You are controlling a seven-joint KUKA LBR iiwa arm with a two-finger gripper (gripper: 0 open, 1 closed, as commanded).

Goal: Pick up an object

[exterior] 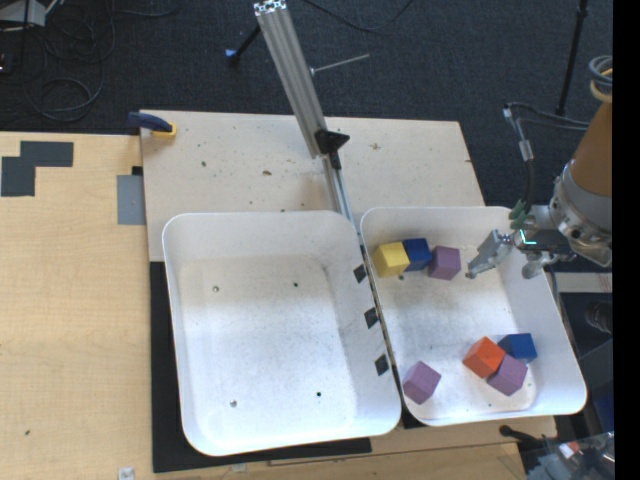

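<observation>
Reaching: the hand (486,256) hangs over the upper right part of the right bin (566,353), coming in from the right edge; nothing shows between its fingers, and whether they are spread or closed cannot be told.
Nearest block: a purple cube (445,262) sits just left of the hand, apart from it.
Same row: a blue cube (418,253) and a yellow cube (392,258) line up beside it, close against each other, near the bin's upper left corner.
Lower cluster: an orange cube (484,357), a second blue cube (519,346) and a purple block (509,375) crowd the lower right corner.
Lone piece: another purple cube (422,381) rests at the lower left.
Left bin (190,268): alongside on the bench (230,163).
</observation>
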